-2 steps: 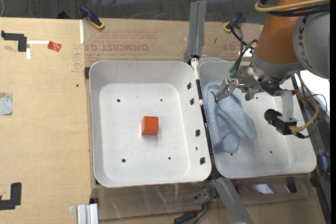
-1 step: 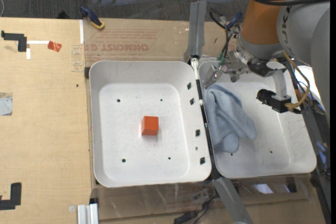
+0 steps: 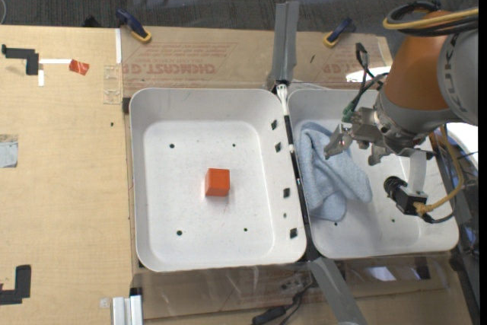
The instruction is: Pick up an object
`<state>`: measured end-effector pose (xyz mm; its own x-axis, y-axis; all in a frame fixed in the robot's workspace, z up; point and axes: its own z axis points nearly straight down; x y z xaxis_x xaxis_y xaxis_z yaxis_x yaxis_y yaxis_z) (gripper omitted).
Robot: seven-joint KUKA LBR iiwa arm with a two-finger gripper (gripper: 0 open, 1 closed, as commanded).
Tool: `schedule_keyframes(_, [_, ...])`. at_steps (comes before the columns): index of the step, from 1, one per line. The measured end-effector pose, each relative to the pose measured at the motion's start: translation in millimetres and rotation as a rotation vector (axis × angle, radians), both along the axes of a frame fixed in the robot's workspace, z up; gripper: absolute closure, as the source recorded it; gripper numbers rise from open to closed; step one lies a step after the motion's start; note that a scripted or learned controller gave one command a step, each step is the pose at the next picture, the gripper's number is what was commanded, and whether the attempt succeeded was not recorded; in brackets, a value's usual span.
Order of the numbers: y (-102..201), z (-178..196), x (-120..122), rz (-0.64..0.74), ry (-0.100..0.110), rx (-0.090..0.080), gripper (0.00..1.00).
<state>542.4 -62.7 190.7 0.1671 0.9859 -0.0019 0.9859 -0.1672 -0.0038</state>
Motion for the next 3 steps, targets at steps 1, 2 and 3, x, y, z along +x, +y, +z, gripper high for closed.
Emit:
schedule_keyframes(1, [17, 0, 86, 0.145, -0.002, -0.001, 0.0])
schedule_keyframes(2, [-15, 33, -16, 0.034, -0.001, 0.0, 0.0])
schedule_keyframes(3, [30, 1, 55, 0.097, 0.0, 0.0, 0.0])
